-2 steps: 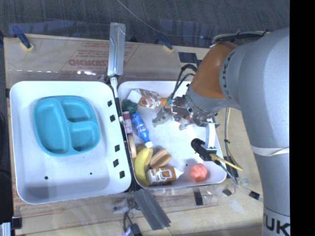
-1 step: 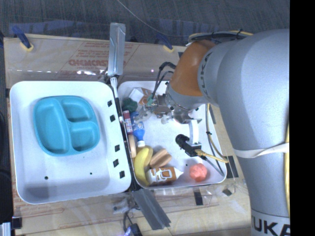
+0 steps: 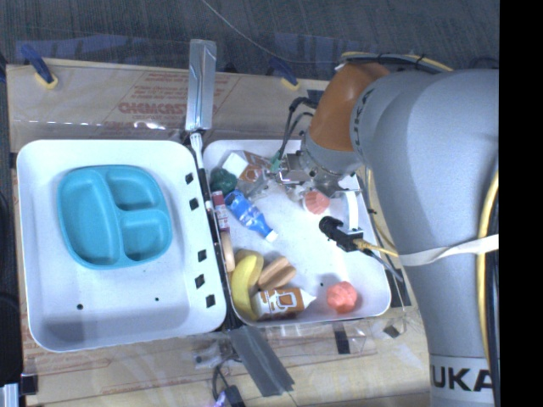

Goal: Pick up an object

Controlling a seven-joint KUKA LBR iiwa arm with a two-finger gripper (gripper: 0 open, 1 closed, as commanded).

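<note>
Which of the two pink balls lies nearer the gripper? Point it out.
The pale pink ball just under the gripper, in the right bin's upper part. The redder ball sits far off, near the bin's lower right corner.

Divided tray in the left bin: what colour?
Light blue, turquoise-like. The divided tray shows plainly in the camera view.

You're looking at a robot lab: a grey arm (image 3: 424,168) reaches over two white bins (image 3: 34,227) on a cardboard-covered bench (image 3: 127,96), with loose cables (image 3: 229,24) on carpet.
</note>
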